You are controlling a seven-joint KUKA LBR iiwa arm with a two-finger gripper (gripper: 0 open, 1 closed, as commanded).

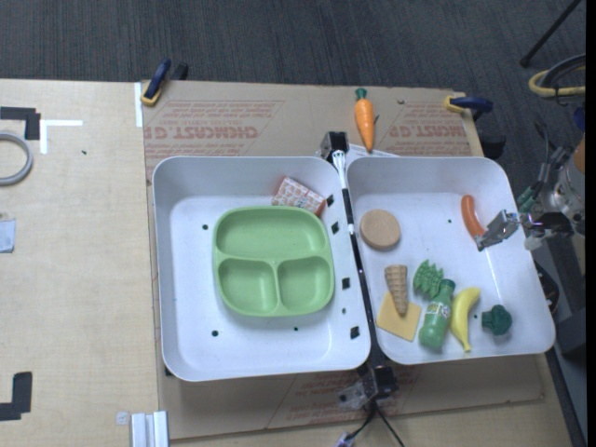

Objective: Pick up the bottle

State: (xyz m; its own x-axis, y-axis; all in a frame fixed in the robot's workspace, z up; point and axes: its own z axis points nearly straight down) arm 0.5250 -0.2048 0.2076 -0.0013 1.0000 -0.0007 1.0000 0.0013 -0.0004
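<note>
The gripper [498, 231] sits at the right rim of the right bin [507, 189], reaching in from the right edge, with the arm mostly cut off. The fingers [494, 234] are small and blurry here, so whether they are wide or narrow cannot be told; nothing is visible between them. The bottle [435, 322], green with a lighter label, lies well apart from the fingers, below and to their left, in the lower part of the right bin, roughly upright in the frame. A yellow banana [464, 315] lies just beside the bottle on the fingers' side, touching or nearly so. A green leafy toy [428, 277] sits right above the bottle's top, between bottle and fingers but further left. A broccoli piece [496, 320] lies almost straight below the fingers, near the bin's lower right corner. An orange-red sausage [472, 216] lies just left of the fingers, slightly higher. A cone [398, 287] and a yellow cheese wedge [399, 318] lie left of the bottle, and a round tan cookie [380, 229] is far left of the fingers near the bin divider. The left bin [177, 277] holds a green divided plate [274, 261] and a small patterned packet [298, 194]. A carrot [363, 119] lies on the surface [74, 287] above both bins.
</note>
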